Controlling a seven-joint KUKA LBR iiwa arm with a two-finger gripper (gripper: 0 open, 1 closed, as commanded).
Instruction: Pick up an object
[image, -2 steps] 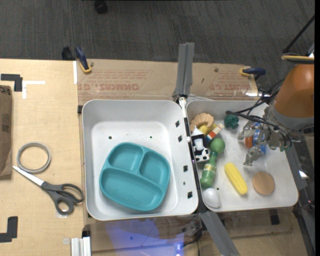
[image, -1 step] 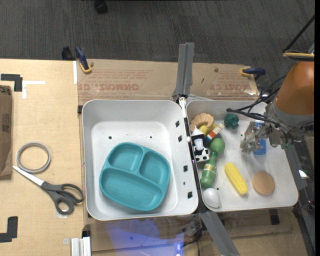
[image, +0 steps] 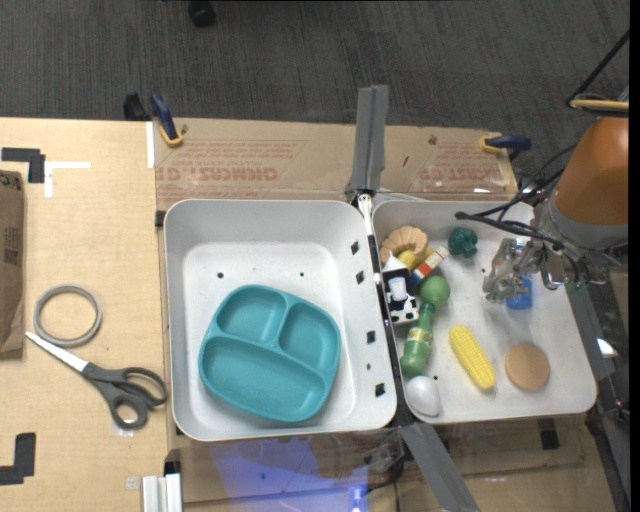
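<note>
The right bin (image: 570, 400) holds several small objects. Along its left side are a tan pretzel-like piece (image: 404, 240), a black-and-white toy (image: 402, 302), a green ball (image: 435, 290), a green bottle (image: 418, 338) and a white egg (image: 424, 395). A dark green piece (image: 462, 241) lies at the back. A yellow corn cob (image: 471, 356) and a tan round disc (image: 527, 366) lie toward the front. My gripper (image: 503, 276) hangs low over the bin's right middle. A small blue object (image: 518, 297) sits right beside or beneath it, partly hidden by it.
The left bin (image: 190, 240) holds a teal divided plate (image: 268, 351). On the bench to the left lie a roll of tape (image: 67, 314) and scissors (image: 105, 380). Cables trail from the orange-banded wrist (image: 598, 175).
</note>
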